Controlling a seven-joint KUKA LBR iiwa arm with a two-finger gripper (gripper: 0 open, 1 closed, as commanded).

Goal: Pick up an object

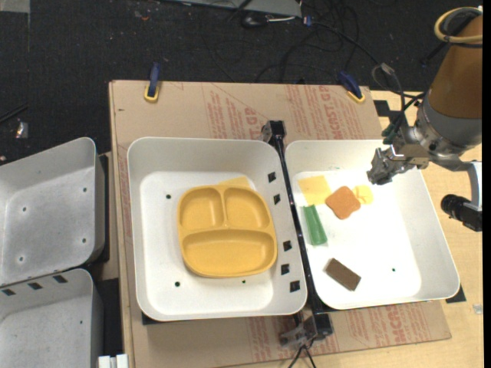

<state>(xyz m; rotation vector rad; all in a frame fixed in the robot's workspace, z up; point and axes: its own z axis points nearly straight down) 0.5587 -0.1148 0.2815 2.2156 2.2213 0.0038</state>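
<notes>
We see the gripper [381,170] above the right bin [406,274], just right of the orange block [343,202] lying among other pieces at its far left. Its grip state remains indeterminate.

Bright even overhead light, soft shadows, slight grain, no real blur.

We see a robotics lab: clamped cardboard sheet [230,102], white bins [149,175], loose cables [322,21] across dark floor.
</notes>
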